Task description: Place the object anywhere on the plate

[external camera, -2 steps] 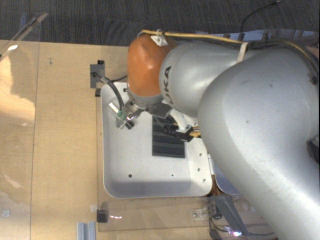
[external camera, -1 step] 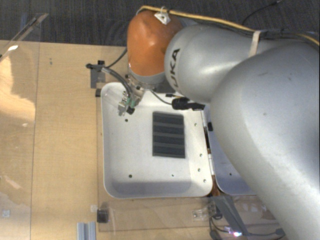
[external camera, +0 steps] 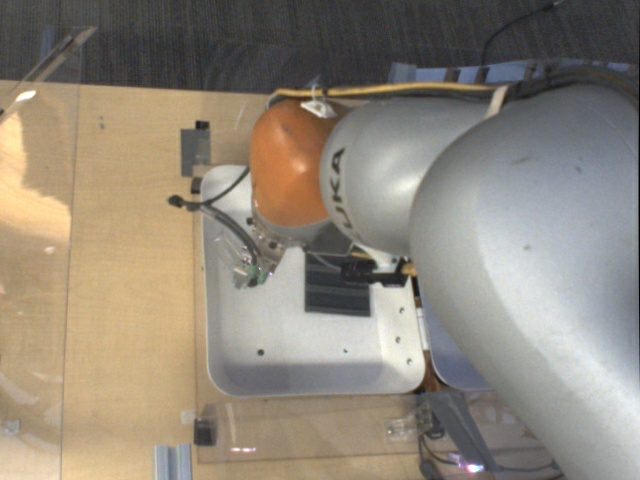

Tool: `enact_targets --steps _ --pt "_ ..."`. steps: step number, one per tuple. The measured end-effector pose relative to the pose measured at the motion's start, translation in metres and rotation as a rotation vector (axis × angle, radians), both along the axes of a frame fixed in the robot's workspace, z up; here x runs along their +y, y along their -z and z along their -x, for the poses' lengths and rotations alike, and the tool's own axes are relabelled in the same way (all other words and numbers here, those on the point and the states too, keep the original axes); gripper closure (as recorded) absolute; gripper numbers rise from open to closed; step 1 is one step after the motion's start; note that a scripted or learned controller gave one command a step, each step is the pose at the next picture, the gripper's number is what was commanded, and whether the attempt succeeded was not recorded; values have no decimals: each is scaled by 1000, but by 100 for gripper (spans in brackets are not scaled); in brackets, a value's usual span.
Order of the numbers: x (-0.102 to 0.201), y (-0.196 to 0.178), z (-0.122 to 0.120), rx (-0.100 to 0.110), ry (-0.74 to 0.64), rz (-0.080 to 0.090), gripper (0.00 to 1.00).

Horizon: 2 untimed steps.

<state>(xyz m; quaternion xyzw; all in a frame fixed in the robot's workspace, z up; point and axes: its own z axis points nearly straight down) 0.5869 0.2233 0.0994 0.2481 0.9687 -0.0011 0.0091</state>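
The grey arm with its orange band (external camera: pixel 288 163) covers most of the view and reaches over the left white bin (external camera: pixel 300 373). Below the band, the wrist ends in the gripper (external camera: pixel 250 266), low over the bin's left part, with cables looping beside it. A dark rectangular block (external camera: pixel 337 293) lies on the bin floor to the right of the gripper, apart from it, and its upper edge is hidden under the arm. The arm hides the rest of this bin and nearly all of the right bin.
The wooden bench (external camera: pixel 110 268) stretches out to the left of the bin. Small black brackets sit at the bin's far-left corner (external camera: pixel 197 148) and near-left corner (external camera: pixel 204 431). A sliver of the right bin (external camera: pixel 450 368) shows under the arm.
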Motion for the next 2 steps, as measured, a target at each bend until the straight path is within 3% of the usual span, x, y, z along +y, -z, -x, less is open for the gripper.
enact_targets --steps 1,2 --pt "12 -101 -26 7 -340 -7 100" --pt "13 -142 -79 6 -182 -9 100"
